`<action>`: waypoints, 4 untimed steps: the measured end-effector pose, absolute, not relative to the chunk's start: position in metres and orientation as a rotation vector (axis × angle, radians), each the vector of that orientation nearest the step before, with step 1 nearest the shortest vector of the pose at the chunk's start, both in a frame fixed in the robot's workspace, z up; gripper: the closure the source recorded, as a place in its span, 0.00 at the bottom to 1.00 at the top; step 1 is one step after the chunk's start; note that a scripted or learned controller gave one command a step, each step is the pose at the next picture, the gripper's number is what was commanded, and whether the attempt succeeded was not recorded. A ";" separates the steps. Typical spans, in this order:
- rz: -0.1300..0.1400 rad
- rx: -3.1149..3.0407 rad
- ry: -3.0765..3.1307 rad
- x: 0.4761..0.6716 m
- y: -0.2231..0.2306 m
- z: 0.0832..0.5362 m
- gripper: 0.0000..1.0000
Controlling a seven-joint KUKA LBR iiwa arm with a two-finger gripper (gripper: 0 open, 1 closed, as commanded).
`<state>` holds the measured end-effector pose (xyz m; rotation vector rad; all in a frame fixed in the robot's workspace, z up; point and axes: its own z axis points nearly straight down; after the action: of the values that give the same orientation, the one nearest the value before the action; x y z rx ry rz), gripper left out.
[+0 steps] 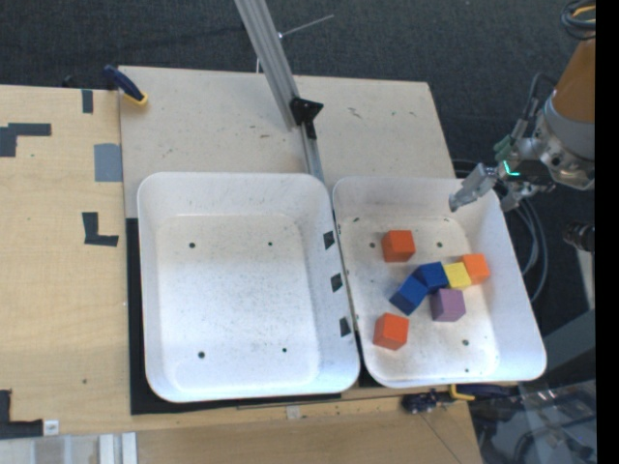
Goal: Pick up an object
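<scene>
The gripper hung over the far right corner of the right bin, at the end of the grey arm that came in from the right, its orange band above the wrist. Its grey tip pointed down and to the left, over the bin's rim, and nothing sat between its fingers; whether they were spread or closed could not be told at this angle.

All the blocks lay below and to the left of the gripper, apart from it, on the floor of the right bin. Nearest was an orange cube, standing alone toward the bin's far side. Toward the near side a cluster pressed together: a small orange block at the right, a yellow block touching it, a blue block to the left of the yellow one, probably two blue cubes end to end, and a purple cube just below the yellow one. A second orange cube lay near the front, just below the blue block's lower end.

The left bin sat beside the right one, their rims meeting in the middle. Its floor showed small dark dots and faint speckling. A slanted metal rail crossed above the bench behind the bins.
</scene>
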<state>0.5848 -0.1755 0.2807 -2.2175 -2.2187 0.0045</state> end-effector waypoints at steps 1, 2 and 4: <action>0.001 -2.219 -2.223 0.586 -0.175 0.283 0.00; 0.006 -2.217 -2.221 0.584 -0.171 0.239 0.00; 0.007 -2.216 -2.220 0.591 -0.153 0.132 0.00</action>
<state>0.5906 -0.1527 0.1321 -2.2162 -2.2197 0.0070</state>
